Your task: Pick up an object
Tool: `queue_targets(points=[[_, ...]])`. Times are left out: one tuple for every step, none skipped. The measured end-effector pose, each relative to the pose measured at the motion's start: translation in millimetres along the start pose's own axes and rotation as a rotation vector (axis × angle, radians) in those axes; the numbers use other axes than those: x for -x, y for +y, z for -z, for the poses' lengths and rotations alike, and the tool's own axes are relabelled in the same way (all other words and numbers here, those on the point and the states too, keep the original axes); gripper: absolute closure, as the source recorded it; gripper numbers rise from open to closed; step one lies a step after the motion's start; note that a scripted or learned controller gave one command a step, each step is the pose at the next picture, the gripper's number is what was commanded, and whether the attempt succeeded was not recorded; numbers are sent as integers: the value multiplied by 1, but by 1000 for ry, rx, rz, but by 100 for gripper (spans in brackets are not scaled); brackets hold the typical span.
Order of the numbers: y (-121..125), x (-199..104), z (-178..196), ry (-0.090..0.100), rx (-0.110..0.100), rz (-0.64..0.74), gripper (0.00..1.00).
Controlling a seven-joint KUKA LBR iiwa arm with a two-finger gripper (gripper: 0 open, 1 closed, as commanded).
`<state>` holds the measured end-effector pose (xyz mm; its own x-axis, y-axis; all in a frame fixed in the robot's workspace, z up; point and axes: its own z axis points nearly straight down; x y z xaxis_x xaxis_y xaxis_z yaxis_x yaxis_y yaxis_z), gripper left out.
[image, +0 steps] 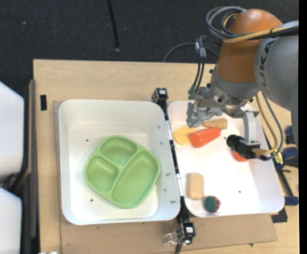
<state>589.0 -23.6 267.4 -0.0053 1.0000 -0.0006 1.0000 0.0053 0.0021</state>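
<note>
The pick looks barely begun. The gripper (196,118) hangs low over the far end of the right bin (259,194), just above a cluster of toy food: a yellow piece (181,136), an orange carrot (205,137) and a tan cone (216,124). Nothing sits visibly between its ends, and whether they are spread or pressed together I cannot tell from here. Lifting something is all still left.
</note>
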Motion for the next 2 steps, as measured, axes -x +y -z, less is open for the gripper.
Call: queue_targets(points=[[18,-47,4,2,0,2,100],[37,-102,3,1,1,1,100]])
